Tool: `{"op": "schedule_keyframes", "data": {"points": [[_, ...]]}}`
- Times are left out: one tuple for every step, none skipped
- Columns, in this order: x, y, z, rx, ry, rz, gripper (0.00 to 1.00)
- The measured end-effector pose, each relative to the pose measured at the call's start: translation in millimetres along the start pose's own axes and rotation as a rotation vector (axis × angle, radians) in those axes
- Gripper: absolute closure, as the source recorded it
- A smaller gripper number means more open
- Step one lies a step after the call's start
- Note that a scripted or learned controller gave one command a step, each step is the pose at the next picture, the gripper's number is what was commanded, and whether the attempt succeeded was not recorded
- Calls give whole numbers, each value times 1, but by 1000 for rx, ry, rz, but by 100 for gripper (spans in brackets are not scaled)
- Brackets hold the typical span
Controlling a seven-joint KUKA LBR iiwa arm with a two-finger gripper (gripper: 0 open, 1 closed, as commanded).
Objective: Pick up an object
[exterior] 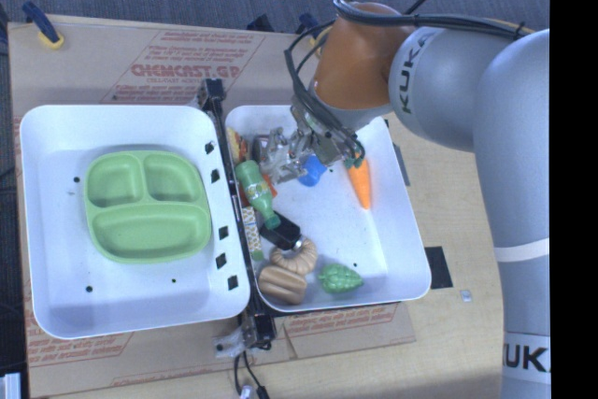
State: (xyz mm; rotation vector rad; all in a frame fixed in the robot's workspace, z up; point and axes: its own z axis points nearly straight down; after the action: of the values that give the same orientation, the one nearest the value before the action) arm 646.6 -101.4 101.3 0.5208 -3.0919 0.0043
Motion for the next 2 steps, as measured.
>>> {"op": "schedule_keyframes", "data": {"points": [[0,0,0,-1,0,0,0],[20,13,8,5,-7,-190,0]]}}
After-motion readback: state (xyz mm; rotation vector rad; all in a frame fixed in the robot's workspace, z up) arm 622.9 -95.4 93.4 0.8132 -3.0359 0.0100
